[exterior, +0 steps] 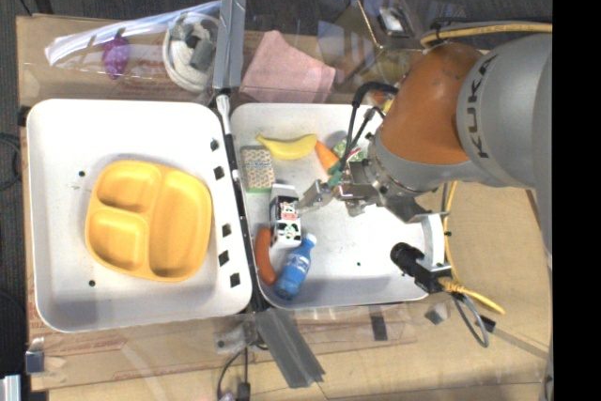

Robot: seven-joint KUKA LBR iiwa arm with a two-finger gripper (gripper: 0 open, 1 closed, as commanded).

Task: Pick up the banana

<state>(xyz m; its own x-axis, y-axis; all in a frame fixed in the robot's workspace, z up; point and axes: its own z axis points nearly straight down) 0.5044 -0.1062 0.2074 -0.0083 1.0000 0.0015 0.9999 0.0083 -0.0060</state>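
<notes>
Left bin point(56, 202): yellow divided tray point(148, 219). Right bin point(376, 277), left to right: sponge point(257, 168); red item, possibly a sausage point(264, 256); small carton point(285, 215); blue bottle point(295, 269); banana point(287, 146) near the far wall, lying free; carrot point(327, 155) just beside it. Gripper point(317, 193) over mid-bin, near the carton, apart from the banana; finger spread cannot be told, nothing visibly held.
</notes>
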